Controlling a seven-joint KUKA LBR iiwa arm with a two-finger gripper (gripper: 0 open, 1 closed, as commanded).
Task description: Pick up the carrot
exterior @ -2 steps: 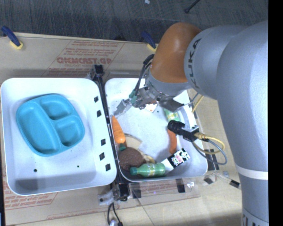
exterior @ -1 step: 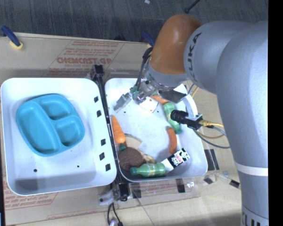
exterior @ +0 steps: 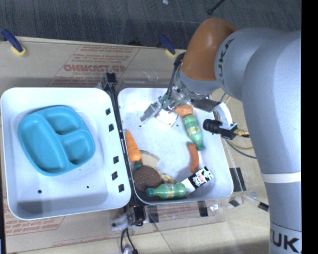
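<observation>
the carrot (exterior: 132, 148) is lying along the left wall of the right bin (exterior: 222, 169), well apart from the gripper (exterior: 164, 106), which is hovering open and empty near the far wall and needs moving over it, fingers straddling its width.

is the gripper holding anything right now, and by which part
Nothing is held. The gripper hangs open over the right bin, and the carrot lies apart by the divider.
</observation>
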